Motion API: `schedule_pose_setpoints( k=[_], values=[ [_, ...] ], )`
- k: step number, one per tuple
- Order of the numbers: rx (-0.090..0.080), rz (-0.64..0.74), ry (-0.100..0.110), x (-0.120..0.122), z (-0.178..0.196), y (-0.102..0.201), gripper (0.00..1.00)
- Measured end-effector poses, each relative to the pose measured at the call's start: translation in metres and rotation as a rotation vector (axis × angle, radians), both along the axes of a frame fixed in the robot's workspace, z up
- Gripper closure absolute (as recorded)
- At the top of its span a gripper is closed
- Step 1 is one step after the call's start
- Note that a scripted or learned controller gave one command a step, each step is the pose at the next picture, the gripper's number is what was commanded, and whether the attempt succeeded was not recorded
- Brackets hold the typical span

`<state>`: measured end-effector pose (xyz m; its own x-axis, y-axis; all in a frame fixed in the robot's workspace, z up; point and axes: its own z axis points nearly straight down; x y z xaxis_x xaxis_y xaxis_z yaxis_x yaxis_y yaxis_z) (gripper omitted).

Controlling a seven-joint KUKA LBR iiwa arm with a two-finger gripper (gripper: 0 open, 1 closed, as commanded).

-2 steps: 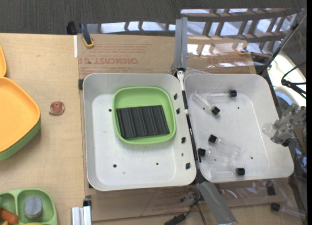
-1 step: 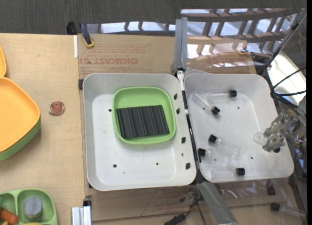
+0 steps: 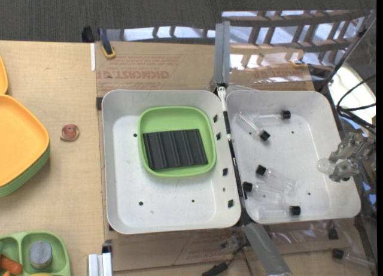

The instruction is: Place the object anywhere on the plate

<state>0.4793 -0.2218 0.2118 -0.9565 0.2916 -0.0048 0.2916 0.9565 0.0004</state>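
From the camera view, the gripper [image 3: 342, 164] sits at the right bin's [image 3: 311, 102] right wall; I cannot tell whether it grips anything. Clear vials [image 3: 272, 184] with black caps lie scattered in that bin to its left. The green plate [image 3: 177, 118], bearing a dark ribbed mat [image 3: 175, 148], sits farther left in the left bin [image 3: 119, 167]. Judging by this, picking is in hand; next, secure one vial, then carry left to the plate.

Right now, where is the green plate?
The green plate lies in the left white bin, toward its back, with a dark ribbed mat on it.
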Motion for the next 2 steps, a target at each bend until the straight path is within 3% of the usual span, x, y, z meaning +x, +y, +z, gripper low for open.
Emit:
schedule_pose_setpoints(
  k=[2],
  values=[
    [0.000,0.226,0.002,-0.001,-0.029,0.013,1.00]
  ],
)
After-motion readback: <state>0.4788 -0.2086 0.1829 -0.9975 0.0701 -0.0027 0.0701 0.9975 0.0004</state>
